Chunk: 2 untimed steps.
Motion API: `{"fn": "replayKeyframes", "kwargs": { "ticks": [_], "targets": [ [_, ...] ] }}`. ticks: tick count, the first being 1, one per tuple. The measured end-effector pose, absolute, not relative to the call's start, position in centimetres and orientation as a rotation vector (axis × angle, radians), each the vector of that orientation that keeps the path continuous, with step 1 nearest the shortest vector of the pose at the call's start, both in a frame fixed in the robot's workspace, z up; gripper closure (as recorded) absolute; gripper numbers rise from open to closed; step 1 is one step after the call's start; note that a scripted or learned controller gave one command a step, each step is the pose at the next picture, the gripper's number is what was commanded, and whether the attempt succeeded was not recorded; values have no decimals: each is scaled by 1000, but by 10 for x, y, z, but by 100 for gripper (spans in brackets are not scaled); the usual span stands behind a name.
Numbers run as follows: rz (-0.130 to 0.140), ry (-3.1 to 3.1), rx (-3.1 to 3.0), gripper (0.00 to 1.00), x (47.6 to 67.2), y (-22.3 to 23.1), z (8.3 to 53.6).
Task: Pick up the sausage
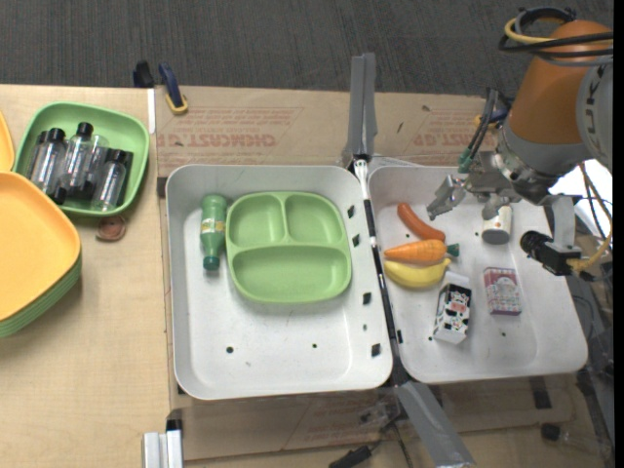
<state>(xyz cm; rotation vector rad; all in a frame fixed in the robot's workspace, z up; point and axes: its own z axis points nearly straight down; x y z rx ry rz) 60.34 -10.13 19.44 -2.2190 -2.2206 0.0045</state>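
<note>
the sausage (420, 221) lies near the right bin's (546, 354) back left corner, touching the carrot (417, 252). your gripper (458, 195) hovers just beside it, fingers apart and empty. straddle the sausage's middle before closing, clear of the carrot.

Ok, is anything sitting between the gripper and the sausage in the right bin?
Nothing visible does. The gripper hangs just up and right of the sausage, with bare bin floor between them. The carrot lies against the sausage's lower end, on the far side from the gripper.
</note>
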Motion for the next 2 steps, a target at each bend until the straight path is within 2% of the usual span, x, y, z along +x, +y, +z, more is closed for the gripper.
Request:
{"fn": "replayKeyframes", "kwargs": {
  "ticks": [1, 2],
  "targets": [
    [3, -2215, -2226, 0, 613, -115, 95],
    [3, -2209, -2232, 100, 613, -116, 104]
  ]
}}
